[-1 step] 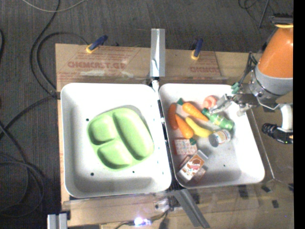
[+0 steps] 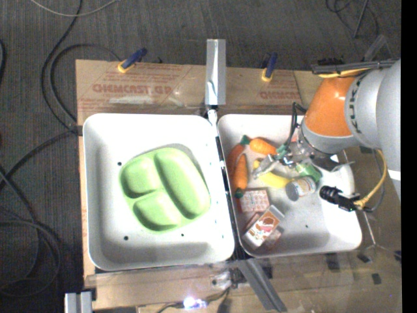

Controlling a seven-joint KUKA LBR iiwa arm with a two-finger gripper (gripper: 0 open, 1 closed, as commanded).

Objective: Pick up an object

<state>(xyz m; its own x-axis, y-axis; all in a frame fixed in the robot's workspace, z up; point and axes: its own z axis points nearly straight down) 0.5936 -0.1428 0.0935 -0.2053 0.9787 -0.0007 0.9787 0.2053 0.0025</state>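
Because the toys are heaped in the right bin (image 2: 339, 237), the gripper (image 2: 285, 156) is lowered there (beside a carrot (image 2: 262, 146)); its opening cannot be told.

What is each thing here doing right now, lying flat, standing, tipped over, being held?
Green divided plate: lying flat in the left bin, right way up.
Carrot: lying along the right bin's left wall.
Orange toy: lying loose near the carrot.
Small can: tipped on its side.
Two small cartons: lying flat at the front.
Gripper: low over the pile; hold unclear.
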